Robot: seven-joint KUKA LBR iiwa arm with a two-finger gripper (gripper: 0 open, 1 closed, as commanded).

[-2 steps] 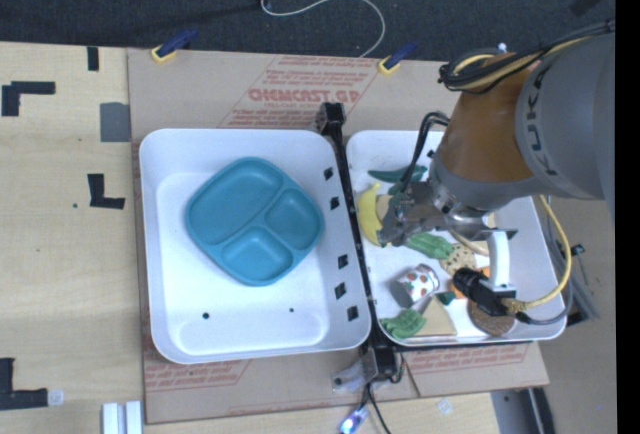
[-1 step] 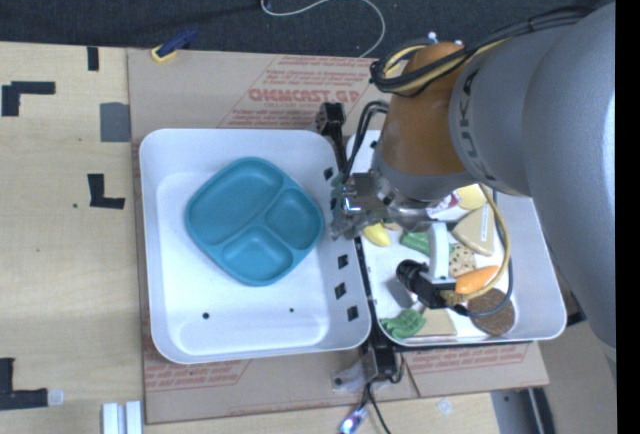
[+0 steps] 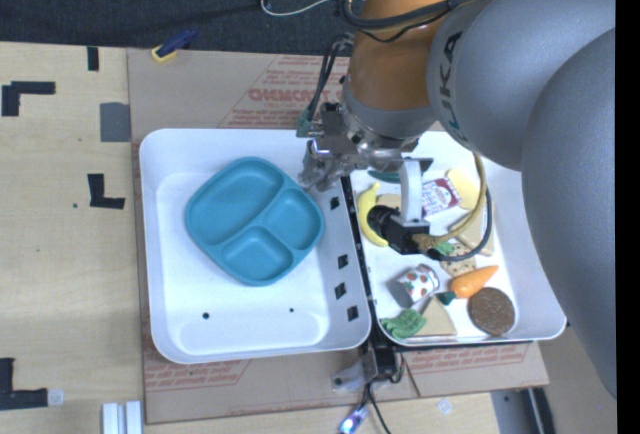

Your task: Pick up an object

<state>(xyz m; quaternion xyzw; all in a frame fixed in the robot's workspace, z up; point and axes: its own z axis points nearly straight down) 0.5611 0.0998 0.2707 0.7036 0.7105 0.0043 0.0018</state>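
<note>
- At upper centre of the frame: the gripper [image 3: 322, 160] is hanging over the wall where the two bins are meeting. Whether it is open or closed cannot be told, and nothing is showing as held.
- Just left and below: a blue divided plate [image 3: 255, 220] is lying flat in the left bin [image 3: 165, 252], with its upper right rim nearest the gripper.
- Right of centre, in the right bin [image 3: 450, 324]: a yellow piece [image 3: 368, 207], printed packet [image 3: 440, 192], orange carrot [image 3: 472, 279], brown disc [image 3: 492, 311] and green item [image 3: 405, 324] are lying close together.
- Progress, as judged: no pick is showing as done, so taking hold of a thing and lifting it are both remaining.
</note>
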